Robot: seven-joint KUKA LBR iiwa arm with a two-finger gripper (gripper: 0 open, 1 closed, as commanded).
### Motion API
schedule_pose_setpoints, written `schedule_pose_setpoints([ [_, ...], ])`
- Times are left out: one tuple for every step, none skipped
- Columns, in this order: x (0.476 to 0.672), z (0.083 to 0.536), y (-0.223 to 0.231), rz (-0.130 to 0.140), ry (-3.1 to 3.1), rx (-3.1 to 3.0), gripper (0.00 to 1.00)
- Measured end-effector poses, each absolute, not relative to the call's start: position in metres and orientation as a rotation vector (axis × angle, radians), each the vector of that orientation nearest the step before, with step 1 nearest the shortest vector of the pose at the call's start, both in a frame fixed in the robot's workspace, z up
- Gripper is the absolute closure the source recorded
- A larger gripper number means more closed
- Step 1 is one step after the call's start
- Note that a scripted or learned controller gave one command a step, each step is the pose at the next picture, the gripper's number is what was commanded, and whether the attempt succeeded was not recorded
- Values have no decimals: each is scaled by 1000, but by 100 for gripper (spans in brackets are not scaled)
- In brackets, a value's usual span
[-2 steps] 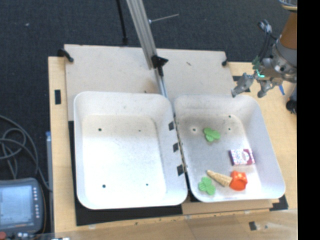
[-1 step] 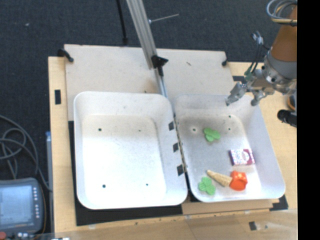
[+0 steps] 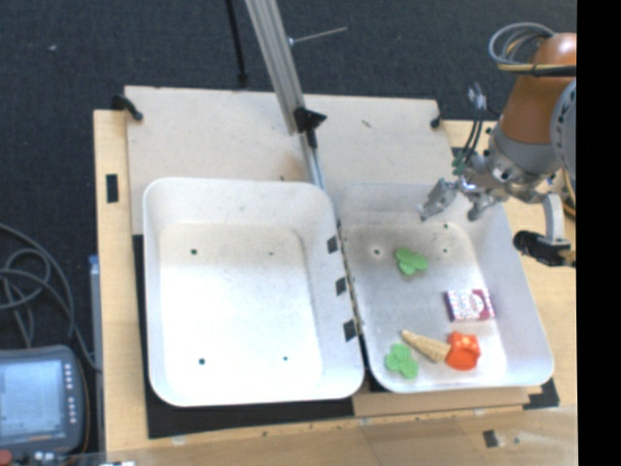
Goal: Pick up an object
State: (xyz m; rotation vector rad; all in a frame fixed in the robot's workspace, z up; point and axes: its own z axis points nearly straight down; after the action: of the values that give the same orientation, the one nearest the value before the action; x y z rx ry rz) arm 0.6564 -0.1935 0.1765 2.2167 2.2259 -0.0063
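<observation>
Two white bins sit side by side on the bench (image 3: 116,289). The arm (image 3: 534,105) reaches in from the right, and its gripper (image 3: 458,200) hangs over the far right corner of the right bin (image 3: 519,289). Its two fingers are spread apart with nothing between them; the gripper is released and touches none of the objects.

Right bin, contents counted: five items.
- One green piece (image 3: 411,262), nearest the gripper, lying on the bin floor just below and slightly left of the fingers, apart from them.
- One purple box (image 3: 469,305), further toward the near side, almost directly below the gripper in the view, by the bin's right wall.
- One orange piece (image 3: 463,350), beyond the box, near the bin's front right corner.
- One tan cone (image 3: 423,346), lying flat, its wide end touching or just beside the orange piece, its tip pointing left.
- One more green piece (image 3: 401,361), just left of the cone, farthest from the gripper.

Tally by kind: two green pieces, one box, one orange piece, one cone. All lie well apart from the fingers; none is lifted.

Left bin (image 3: 155,212), well to the left of the gripper: only small dark specks on its floor.

A metal post (image 3: 277,56) rises at a slant from behind the seam between the bins, left of the gripper.
</observation>
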Motion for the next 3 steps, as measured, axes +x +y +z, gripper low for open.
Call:
schedule_pose_setpoints([
  [656, 113, -194, -9, 2227, 2218, 0],
  [659, 130, -195, -1, 2222, 2209, 100],
  [654, 183, -202, 7, 2219, 2216, 100],
])
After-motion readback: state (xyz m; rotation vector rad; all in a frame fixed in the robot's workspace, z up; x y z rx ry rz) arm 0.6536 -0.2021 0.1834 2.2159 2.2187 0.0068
